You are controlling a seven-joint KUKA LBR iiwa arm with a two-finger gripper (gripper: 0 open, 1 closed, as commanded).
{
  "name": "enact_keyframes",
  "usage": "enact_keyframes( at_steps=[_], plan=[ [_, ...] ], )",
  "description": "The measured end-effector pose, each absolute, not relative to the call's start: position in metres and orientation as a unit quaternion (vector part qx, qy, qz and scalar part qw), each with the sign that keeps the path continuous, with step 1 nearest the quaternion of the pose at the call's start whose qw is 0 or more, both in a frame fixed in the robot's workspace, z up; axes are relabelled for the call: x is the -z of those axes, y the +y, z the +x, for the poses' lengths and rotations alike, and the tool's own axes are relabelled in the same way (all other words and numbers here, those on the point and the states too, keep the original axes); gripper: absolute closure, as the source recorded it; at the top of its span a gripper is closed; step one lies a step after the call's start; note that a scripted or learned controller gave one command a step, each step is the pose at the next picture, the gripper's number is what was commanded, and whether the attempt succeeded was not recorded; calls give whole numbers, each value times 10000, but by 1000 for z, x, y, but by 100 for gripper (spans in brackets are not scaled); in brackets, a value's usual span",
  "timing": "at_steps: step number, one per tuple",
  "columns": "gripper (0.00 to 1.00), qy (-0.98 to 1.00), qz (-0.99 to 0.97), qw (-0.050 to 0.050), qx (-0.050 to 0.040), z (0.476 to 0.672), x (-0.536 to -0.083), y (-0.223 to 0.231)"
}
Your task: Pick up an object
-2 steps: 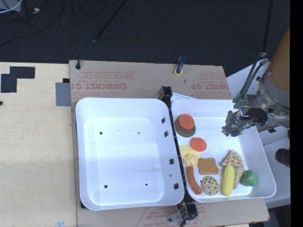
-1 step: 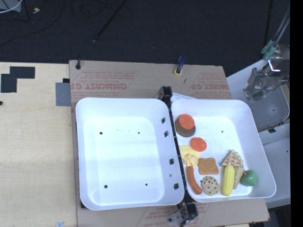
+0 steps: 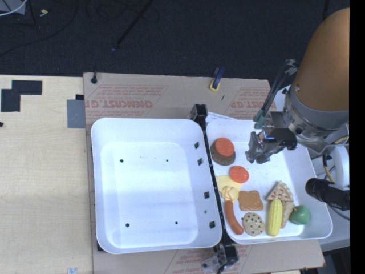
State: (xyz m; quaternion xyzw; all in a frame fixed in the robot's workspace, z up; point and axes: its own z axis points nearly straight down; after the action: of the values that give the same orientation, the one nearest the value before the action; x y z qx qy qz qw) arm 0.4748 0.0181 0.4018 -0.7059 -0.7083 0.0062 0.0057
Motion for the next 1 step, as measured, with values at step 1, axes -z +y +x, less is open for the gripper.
enact_keyframes(
  at_steps=[1],
  plan=[
    [100, -7077, -7065, -30, 40, 476, -515, 32]
  ],
)
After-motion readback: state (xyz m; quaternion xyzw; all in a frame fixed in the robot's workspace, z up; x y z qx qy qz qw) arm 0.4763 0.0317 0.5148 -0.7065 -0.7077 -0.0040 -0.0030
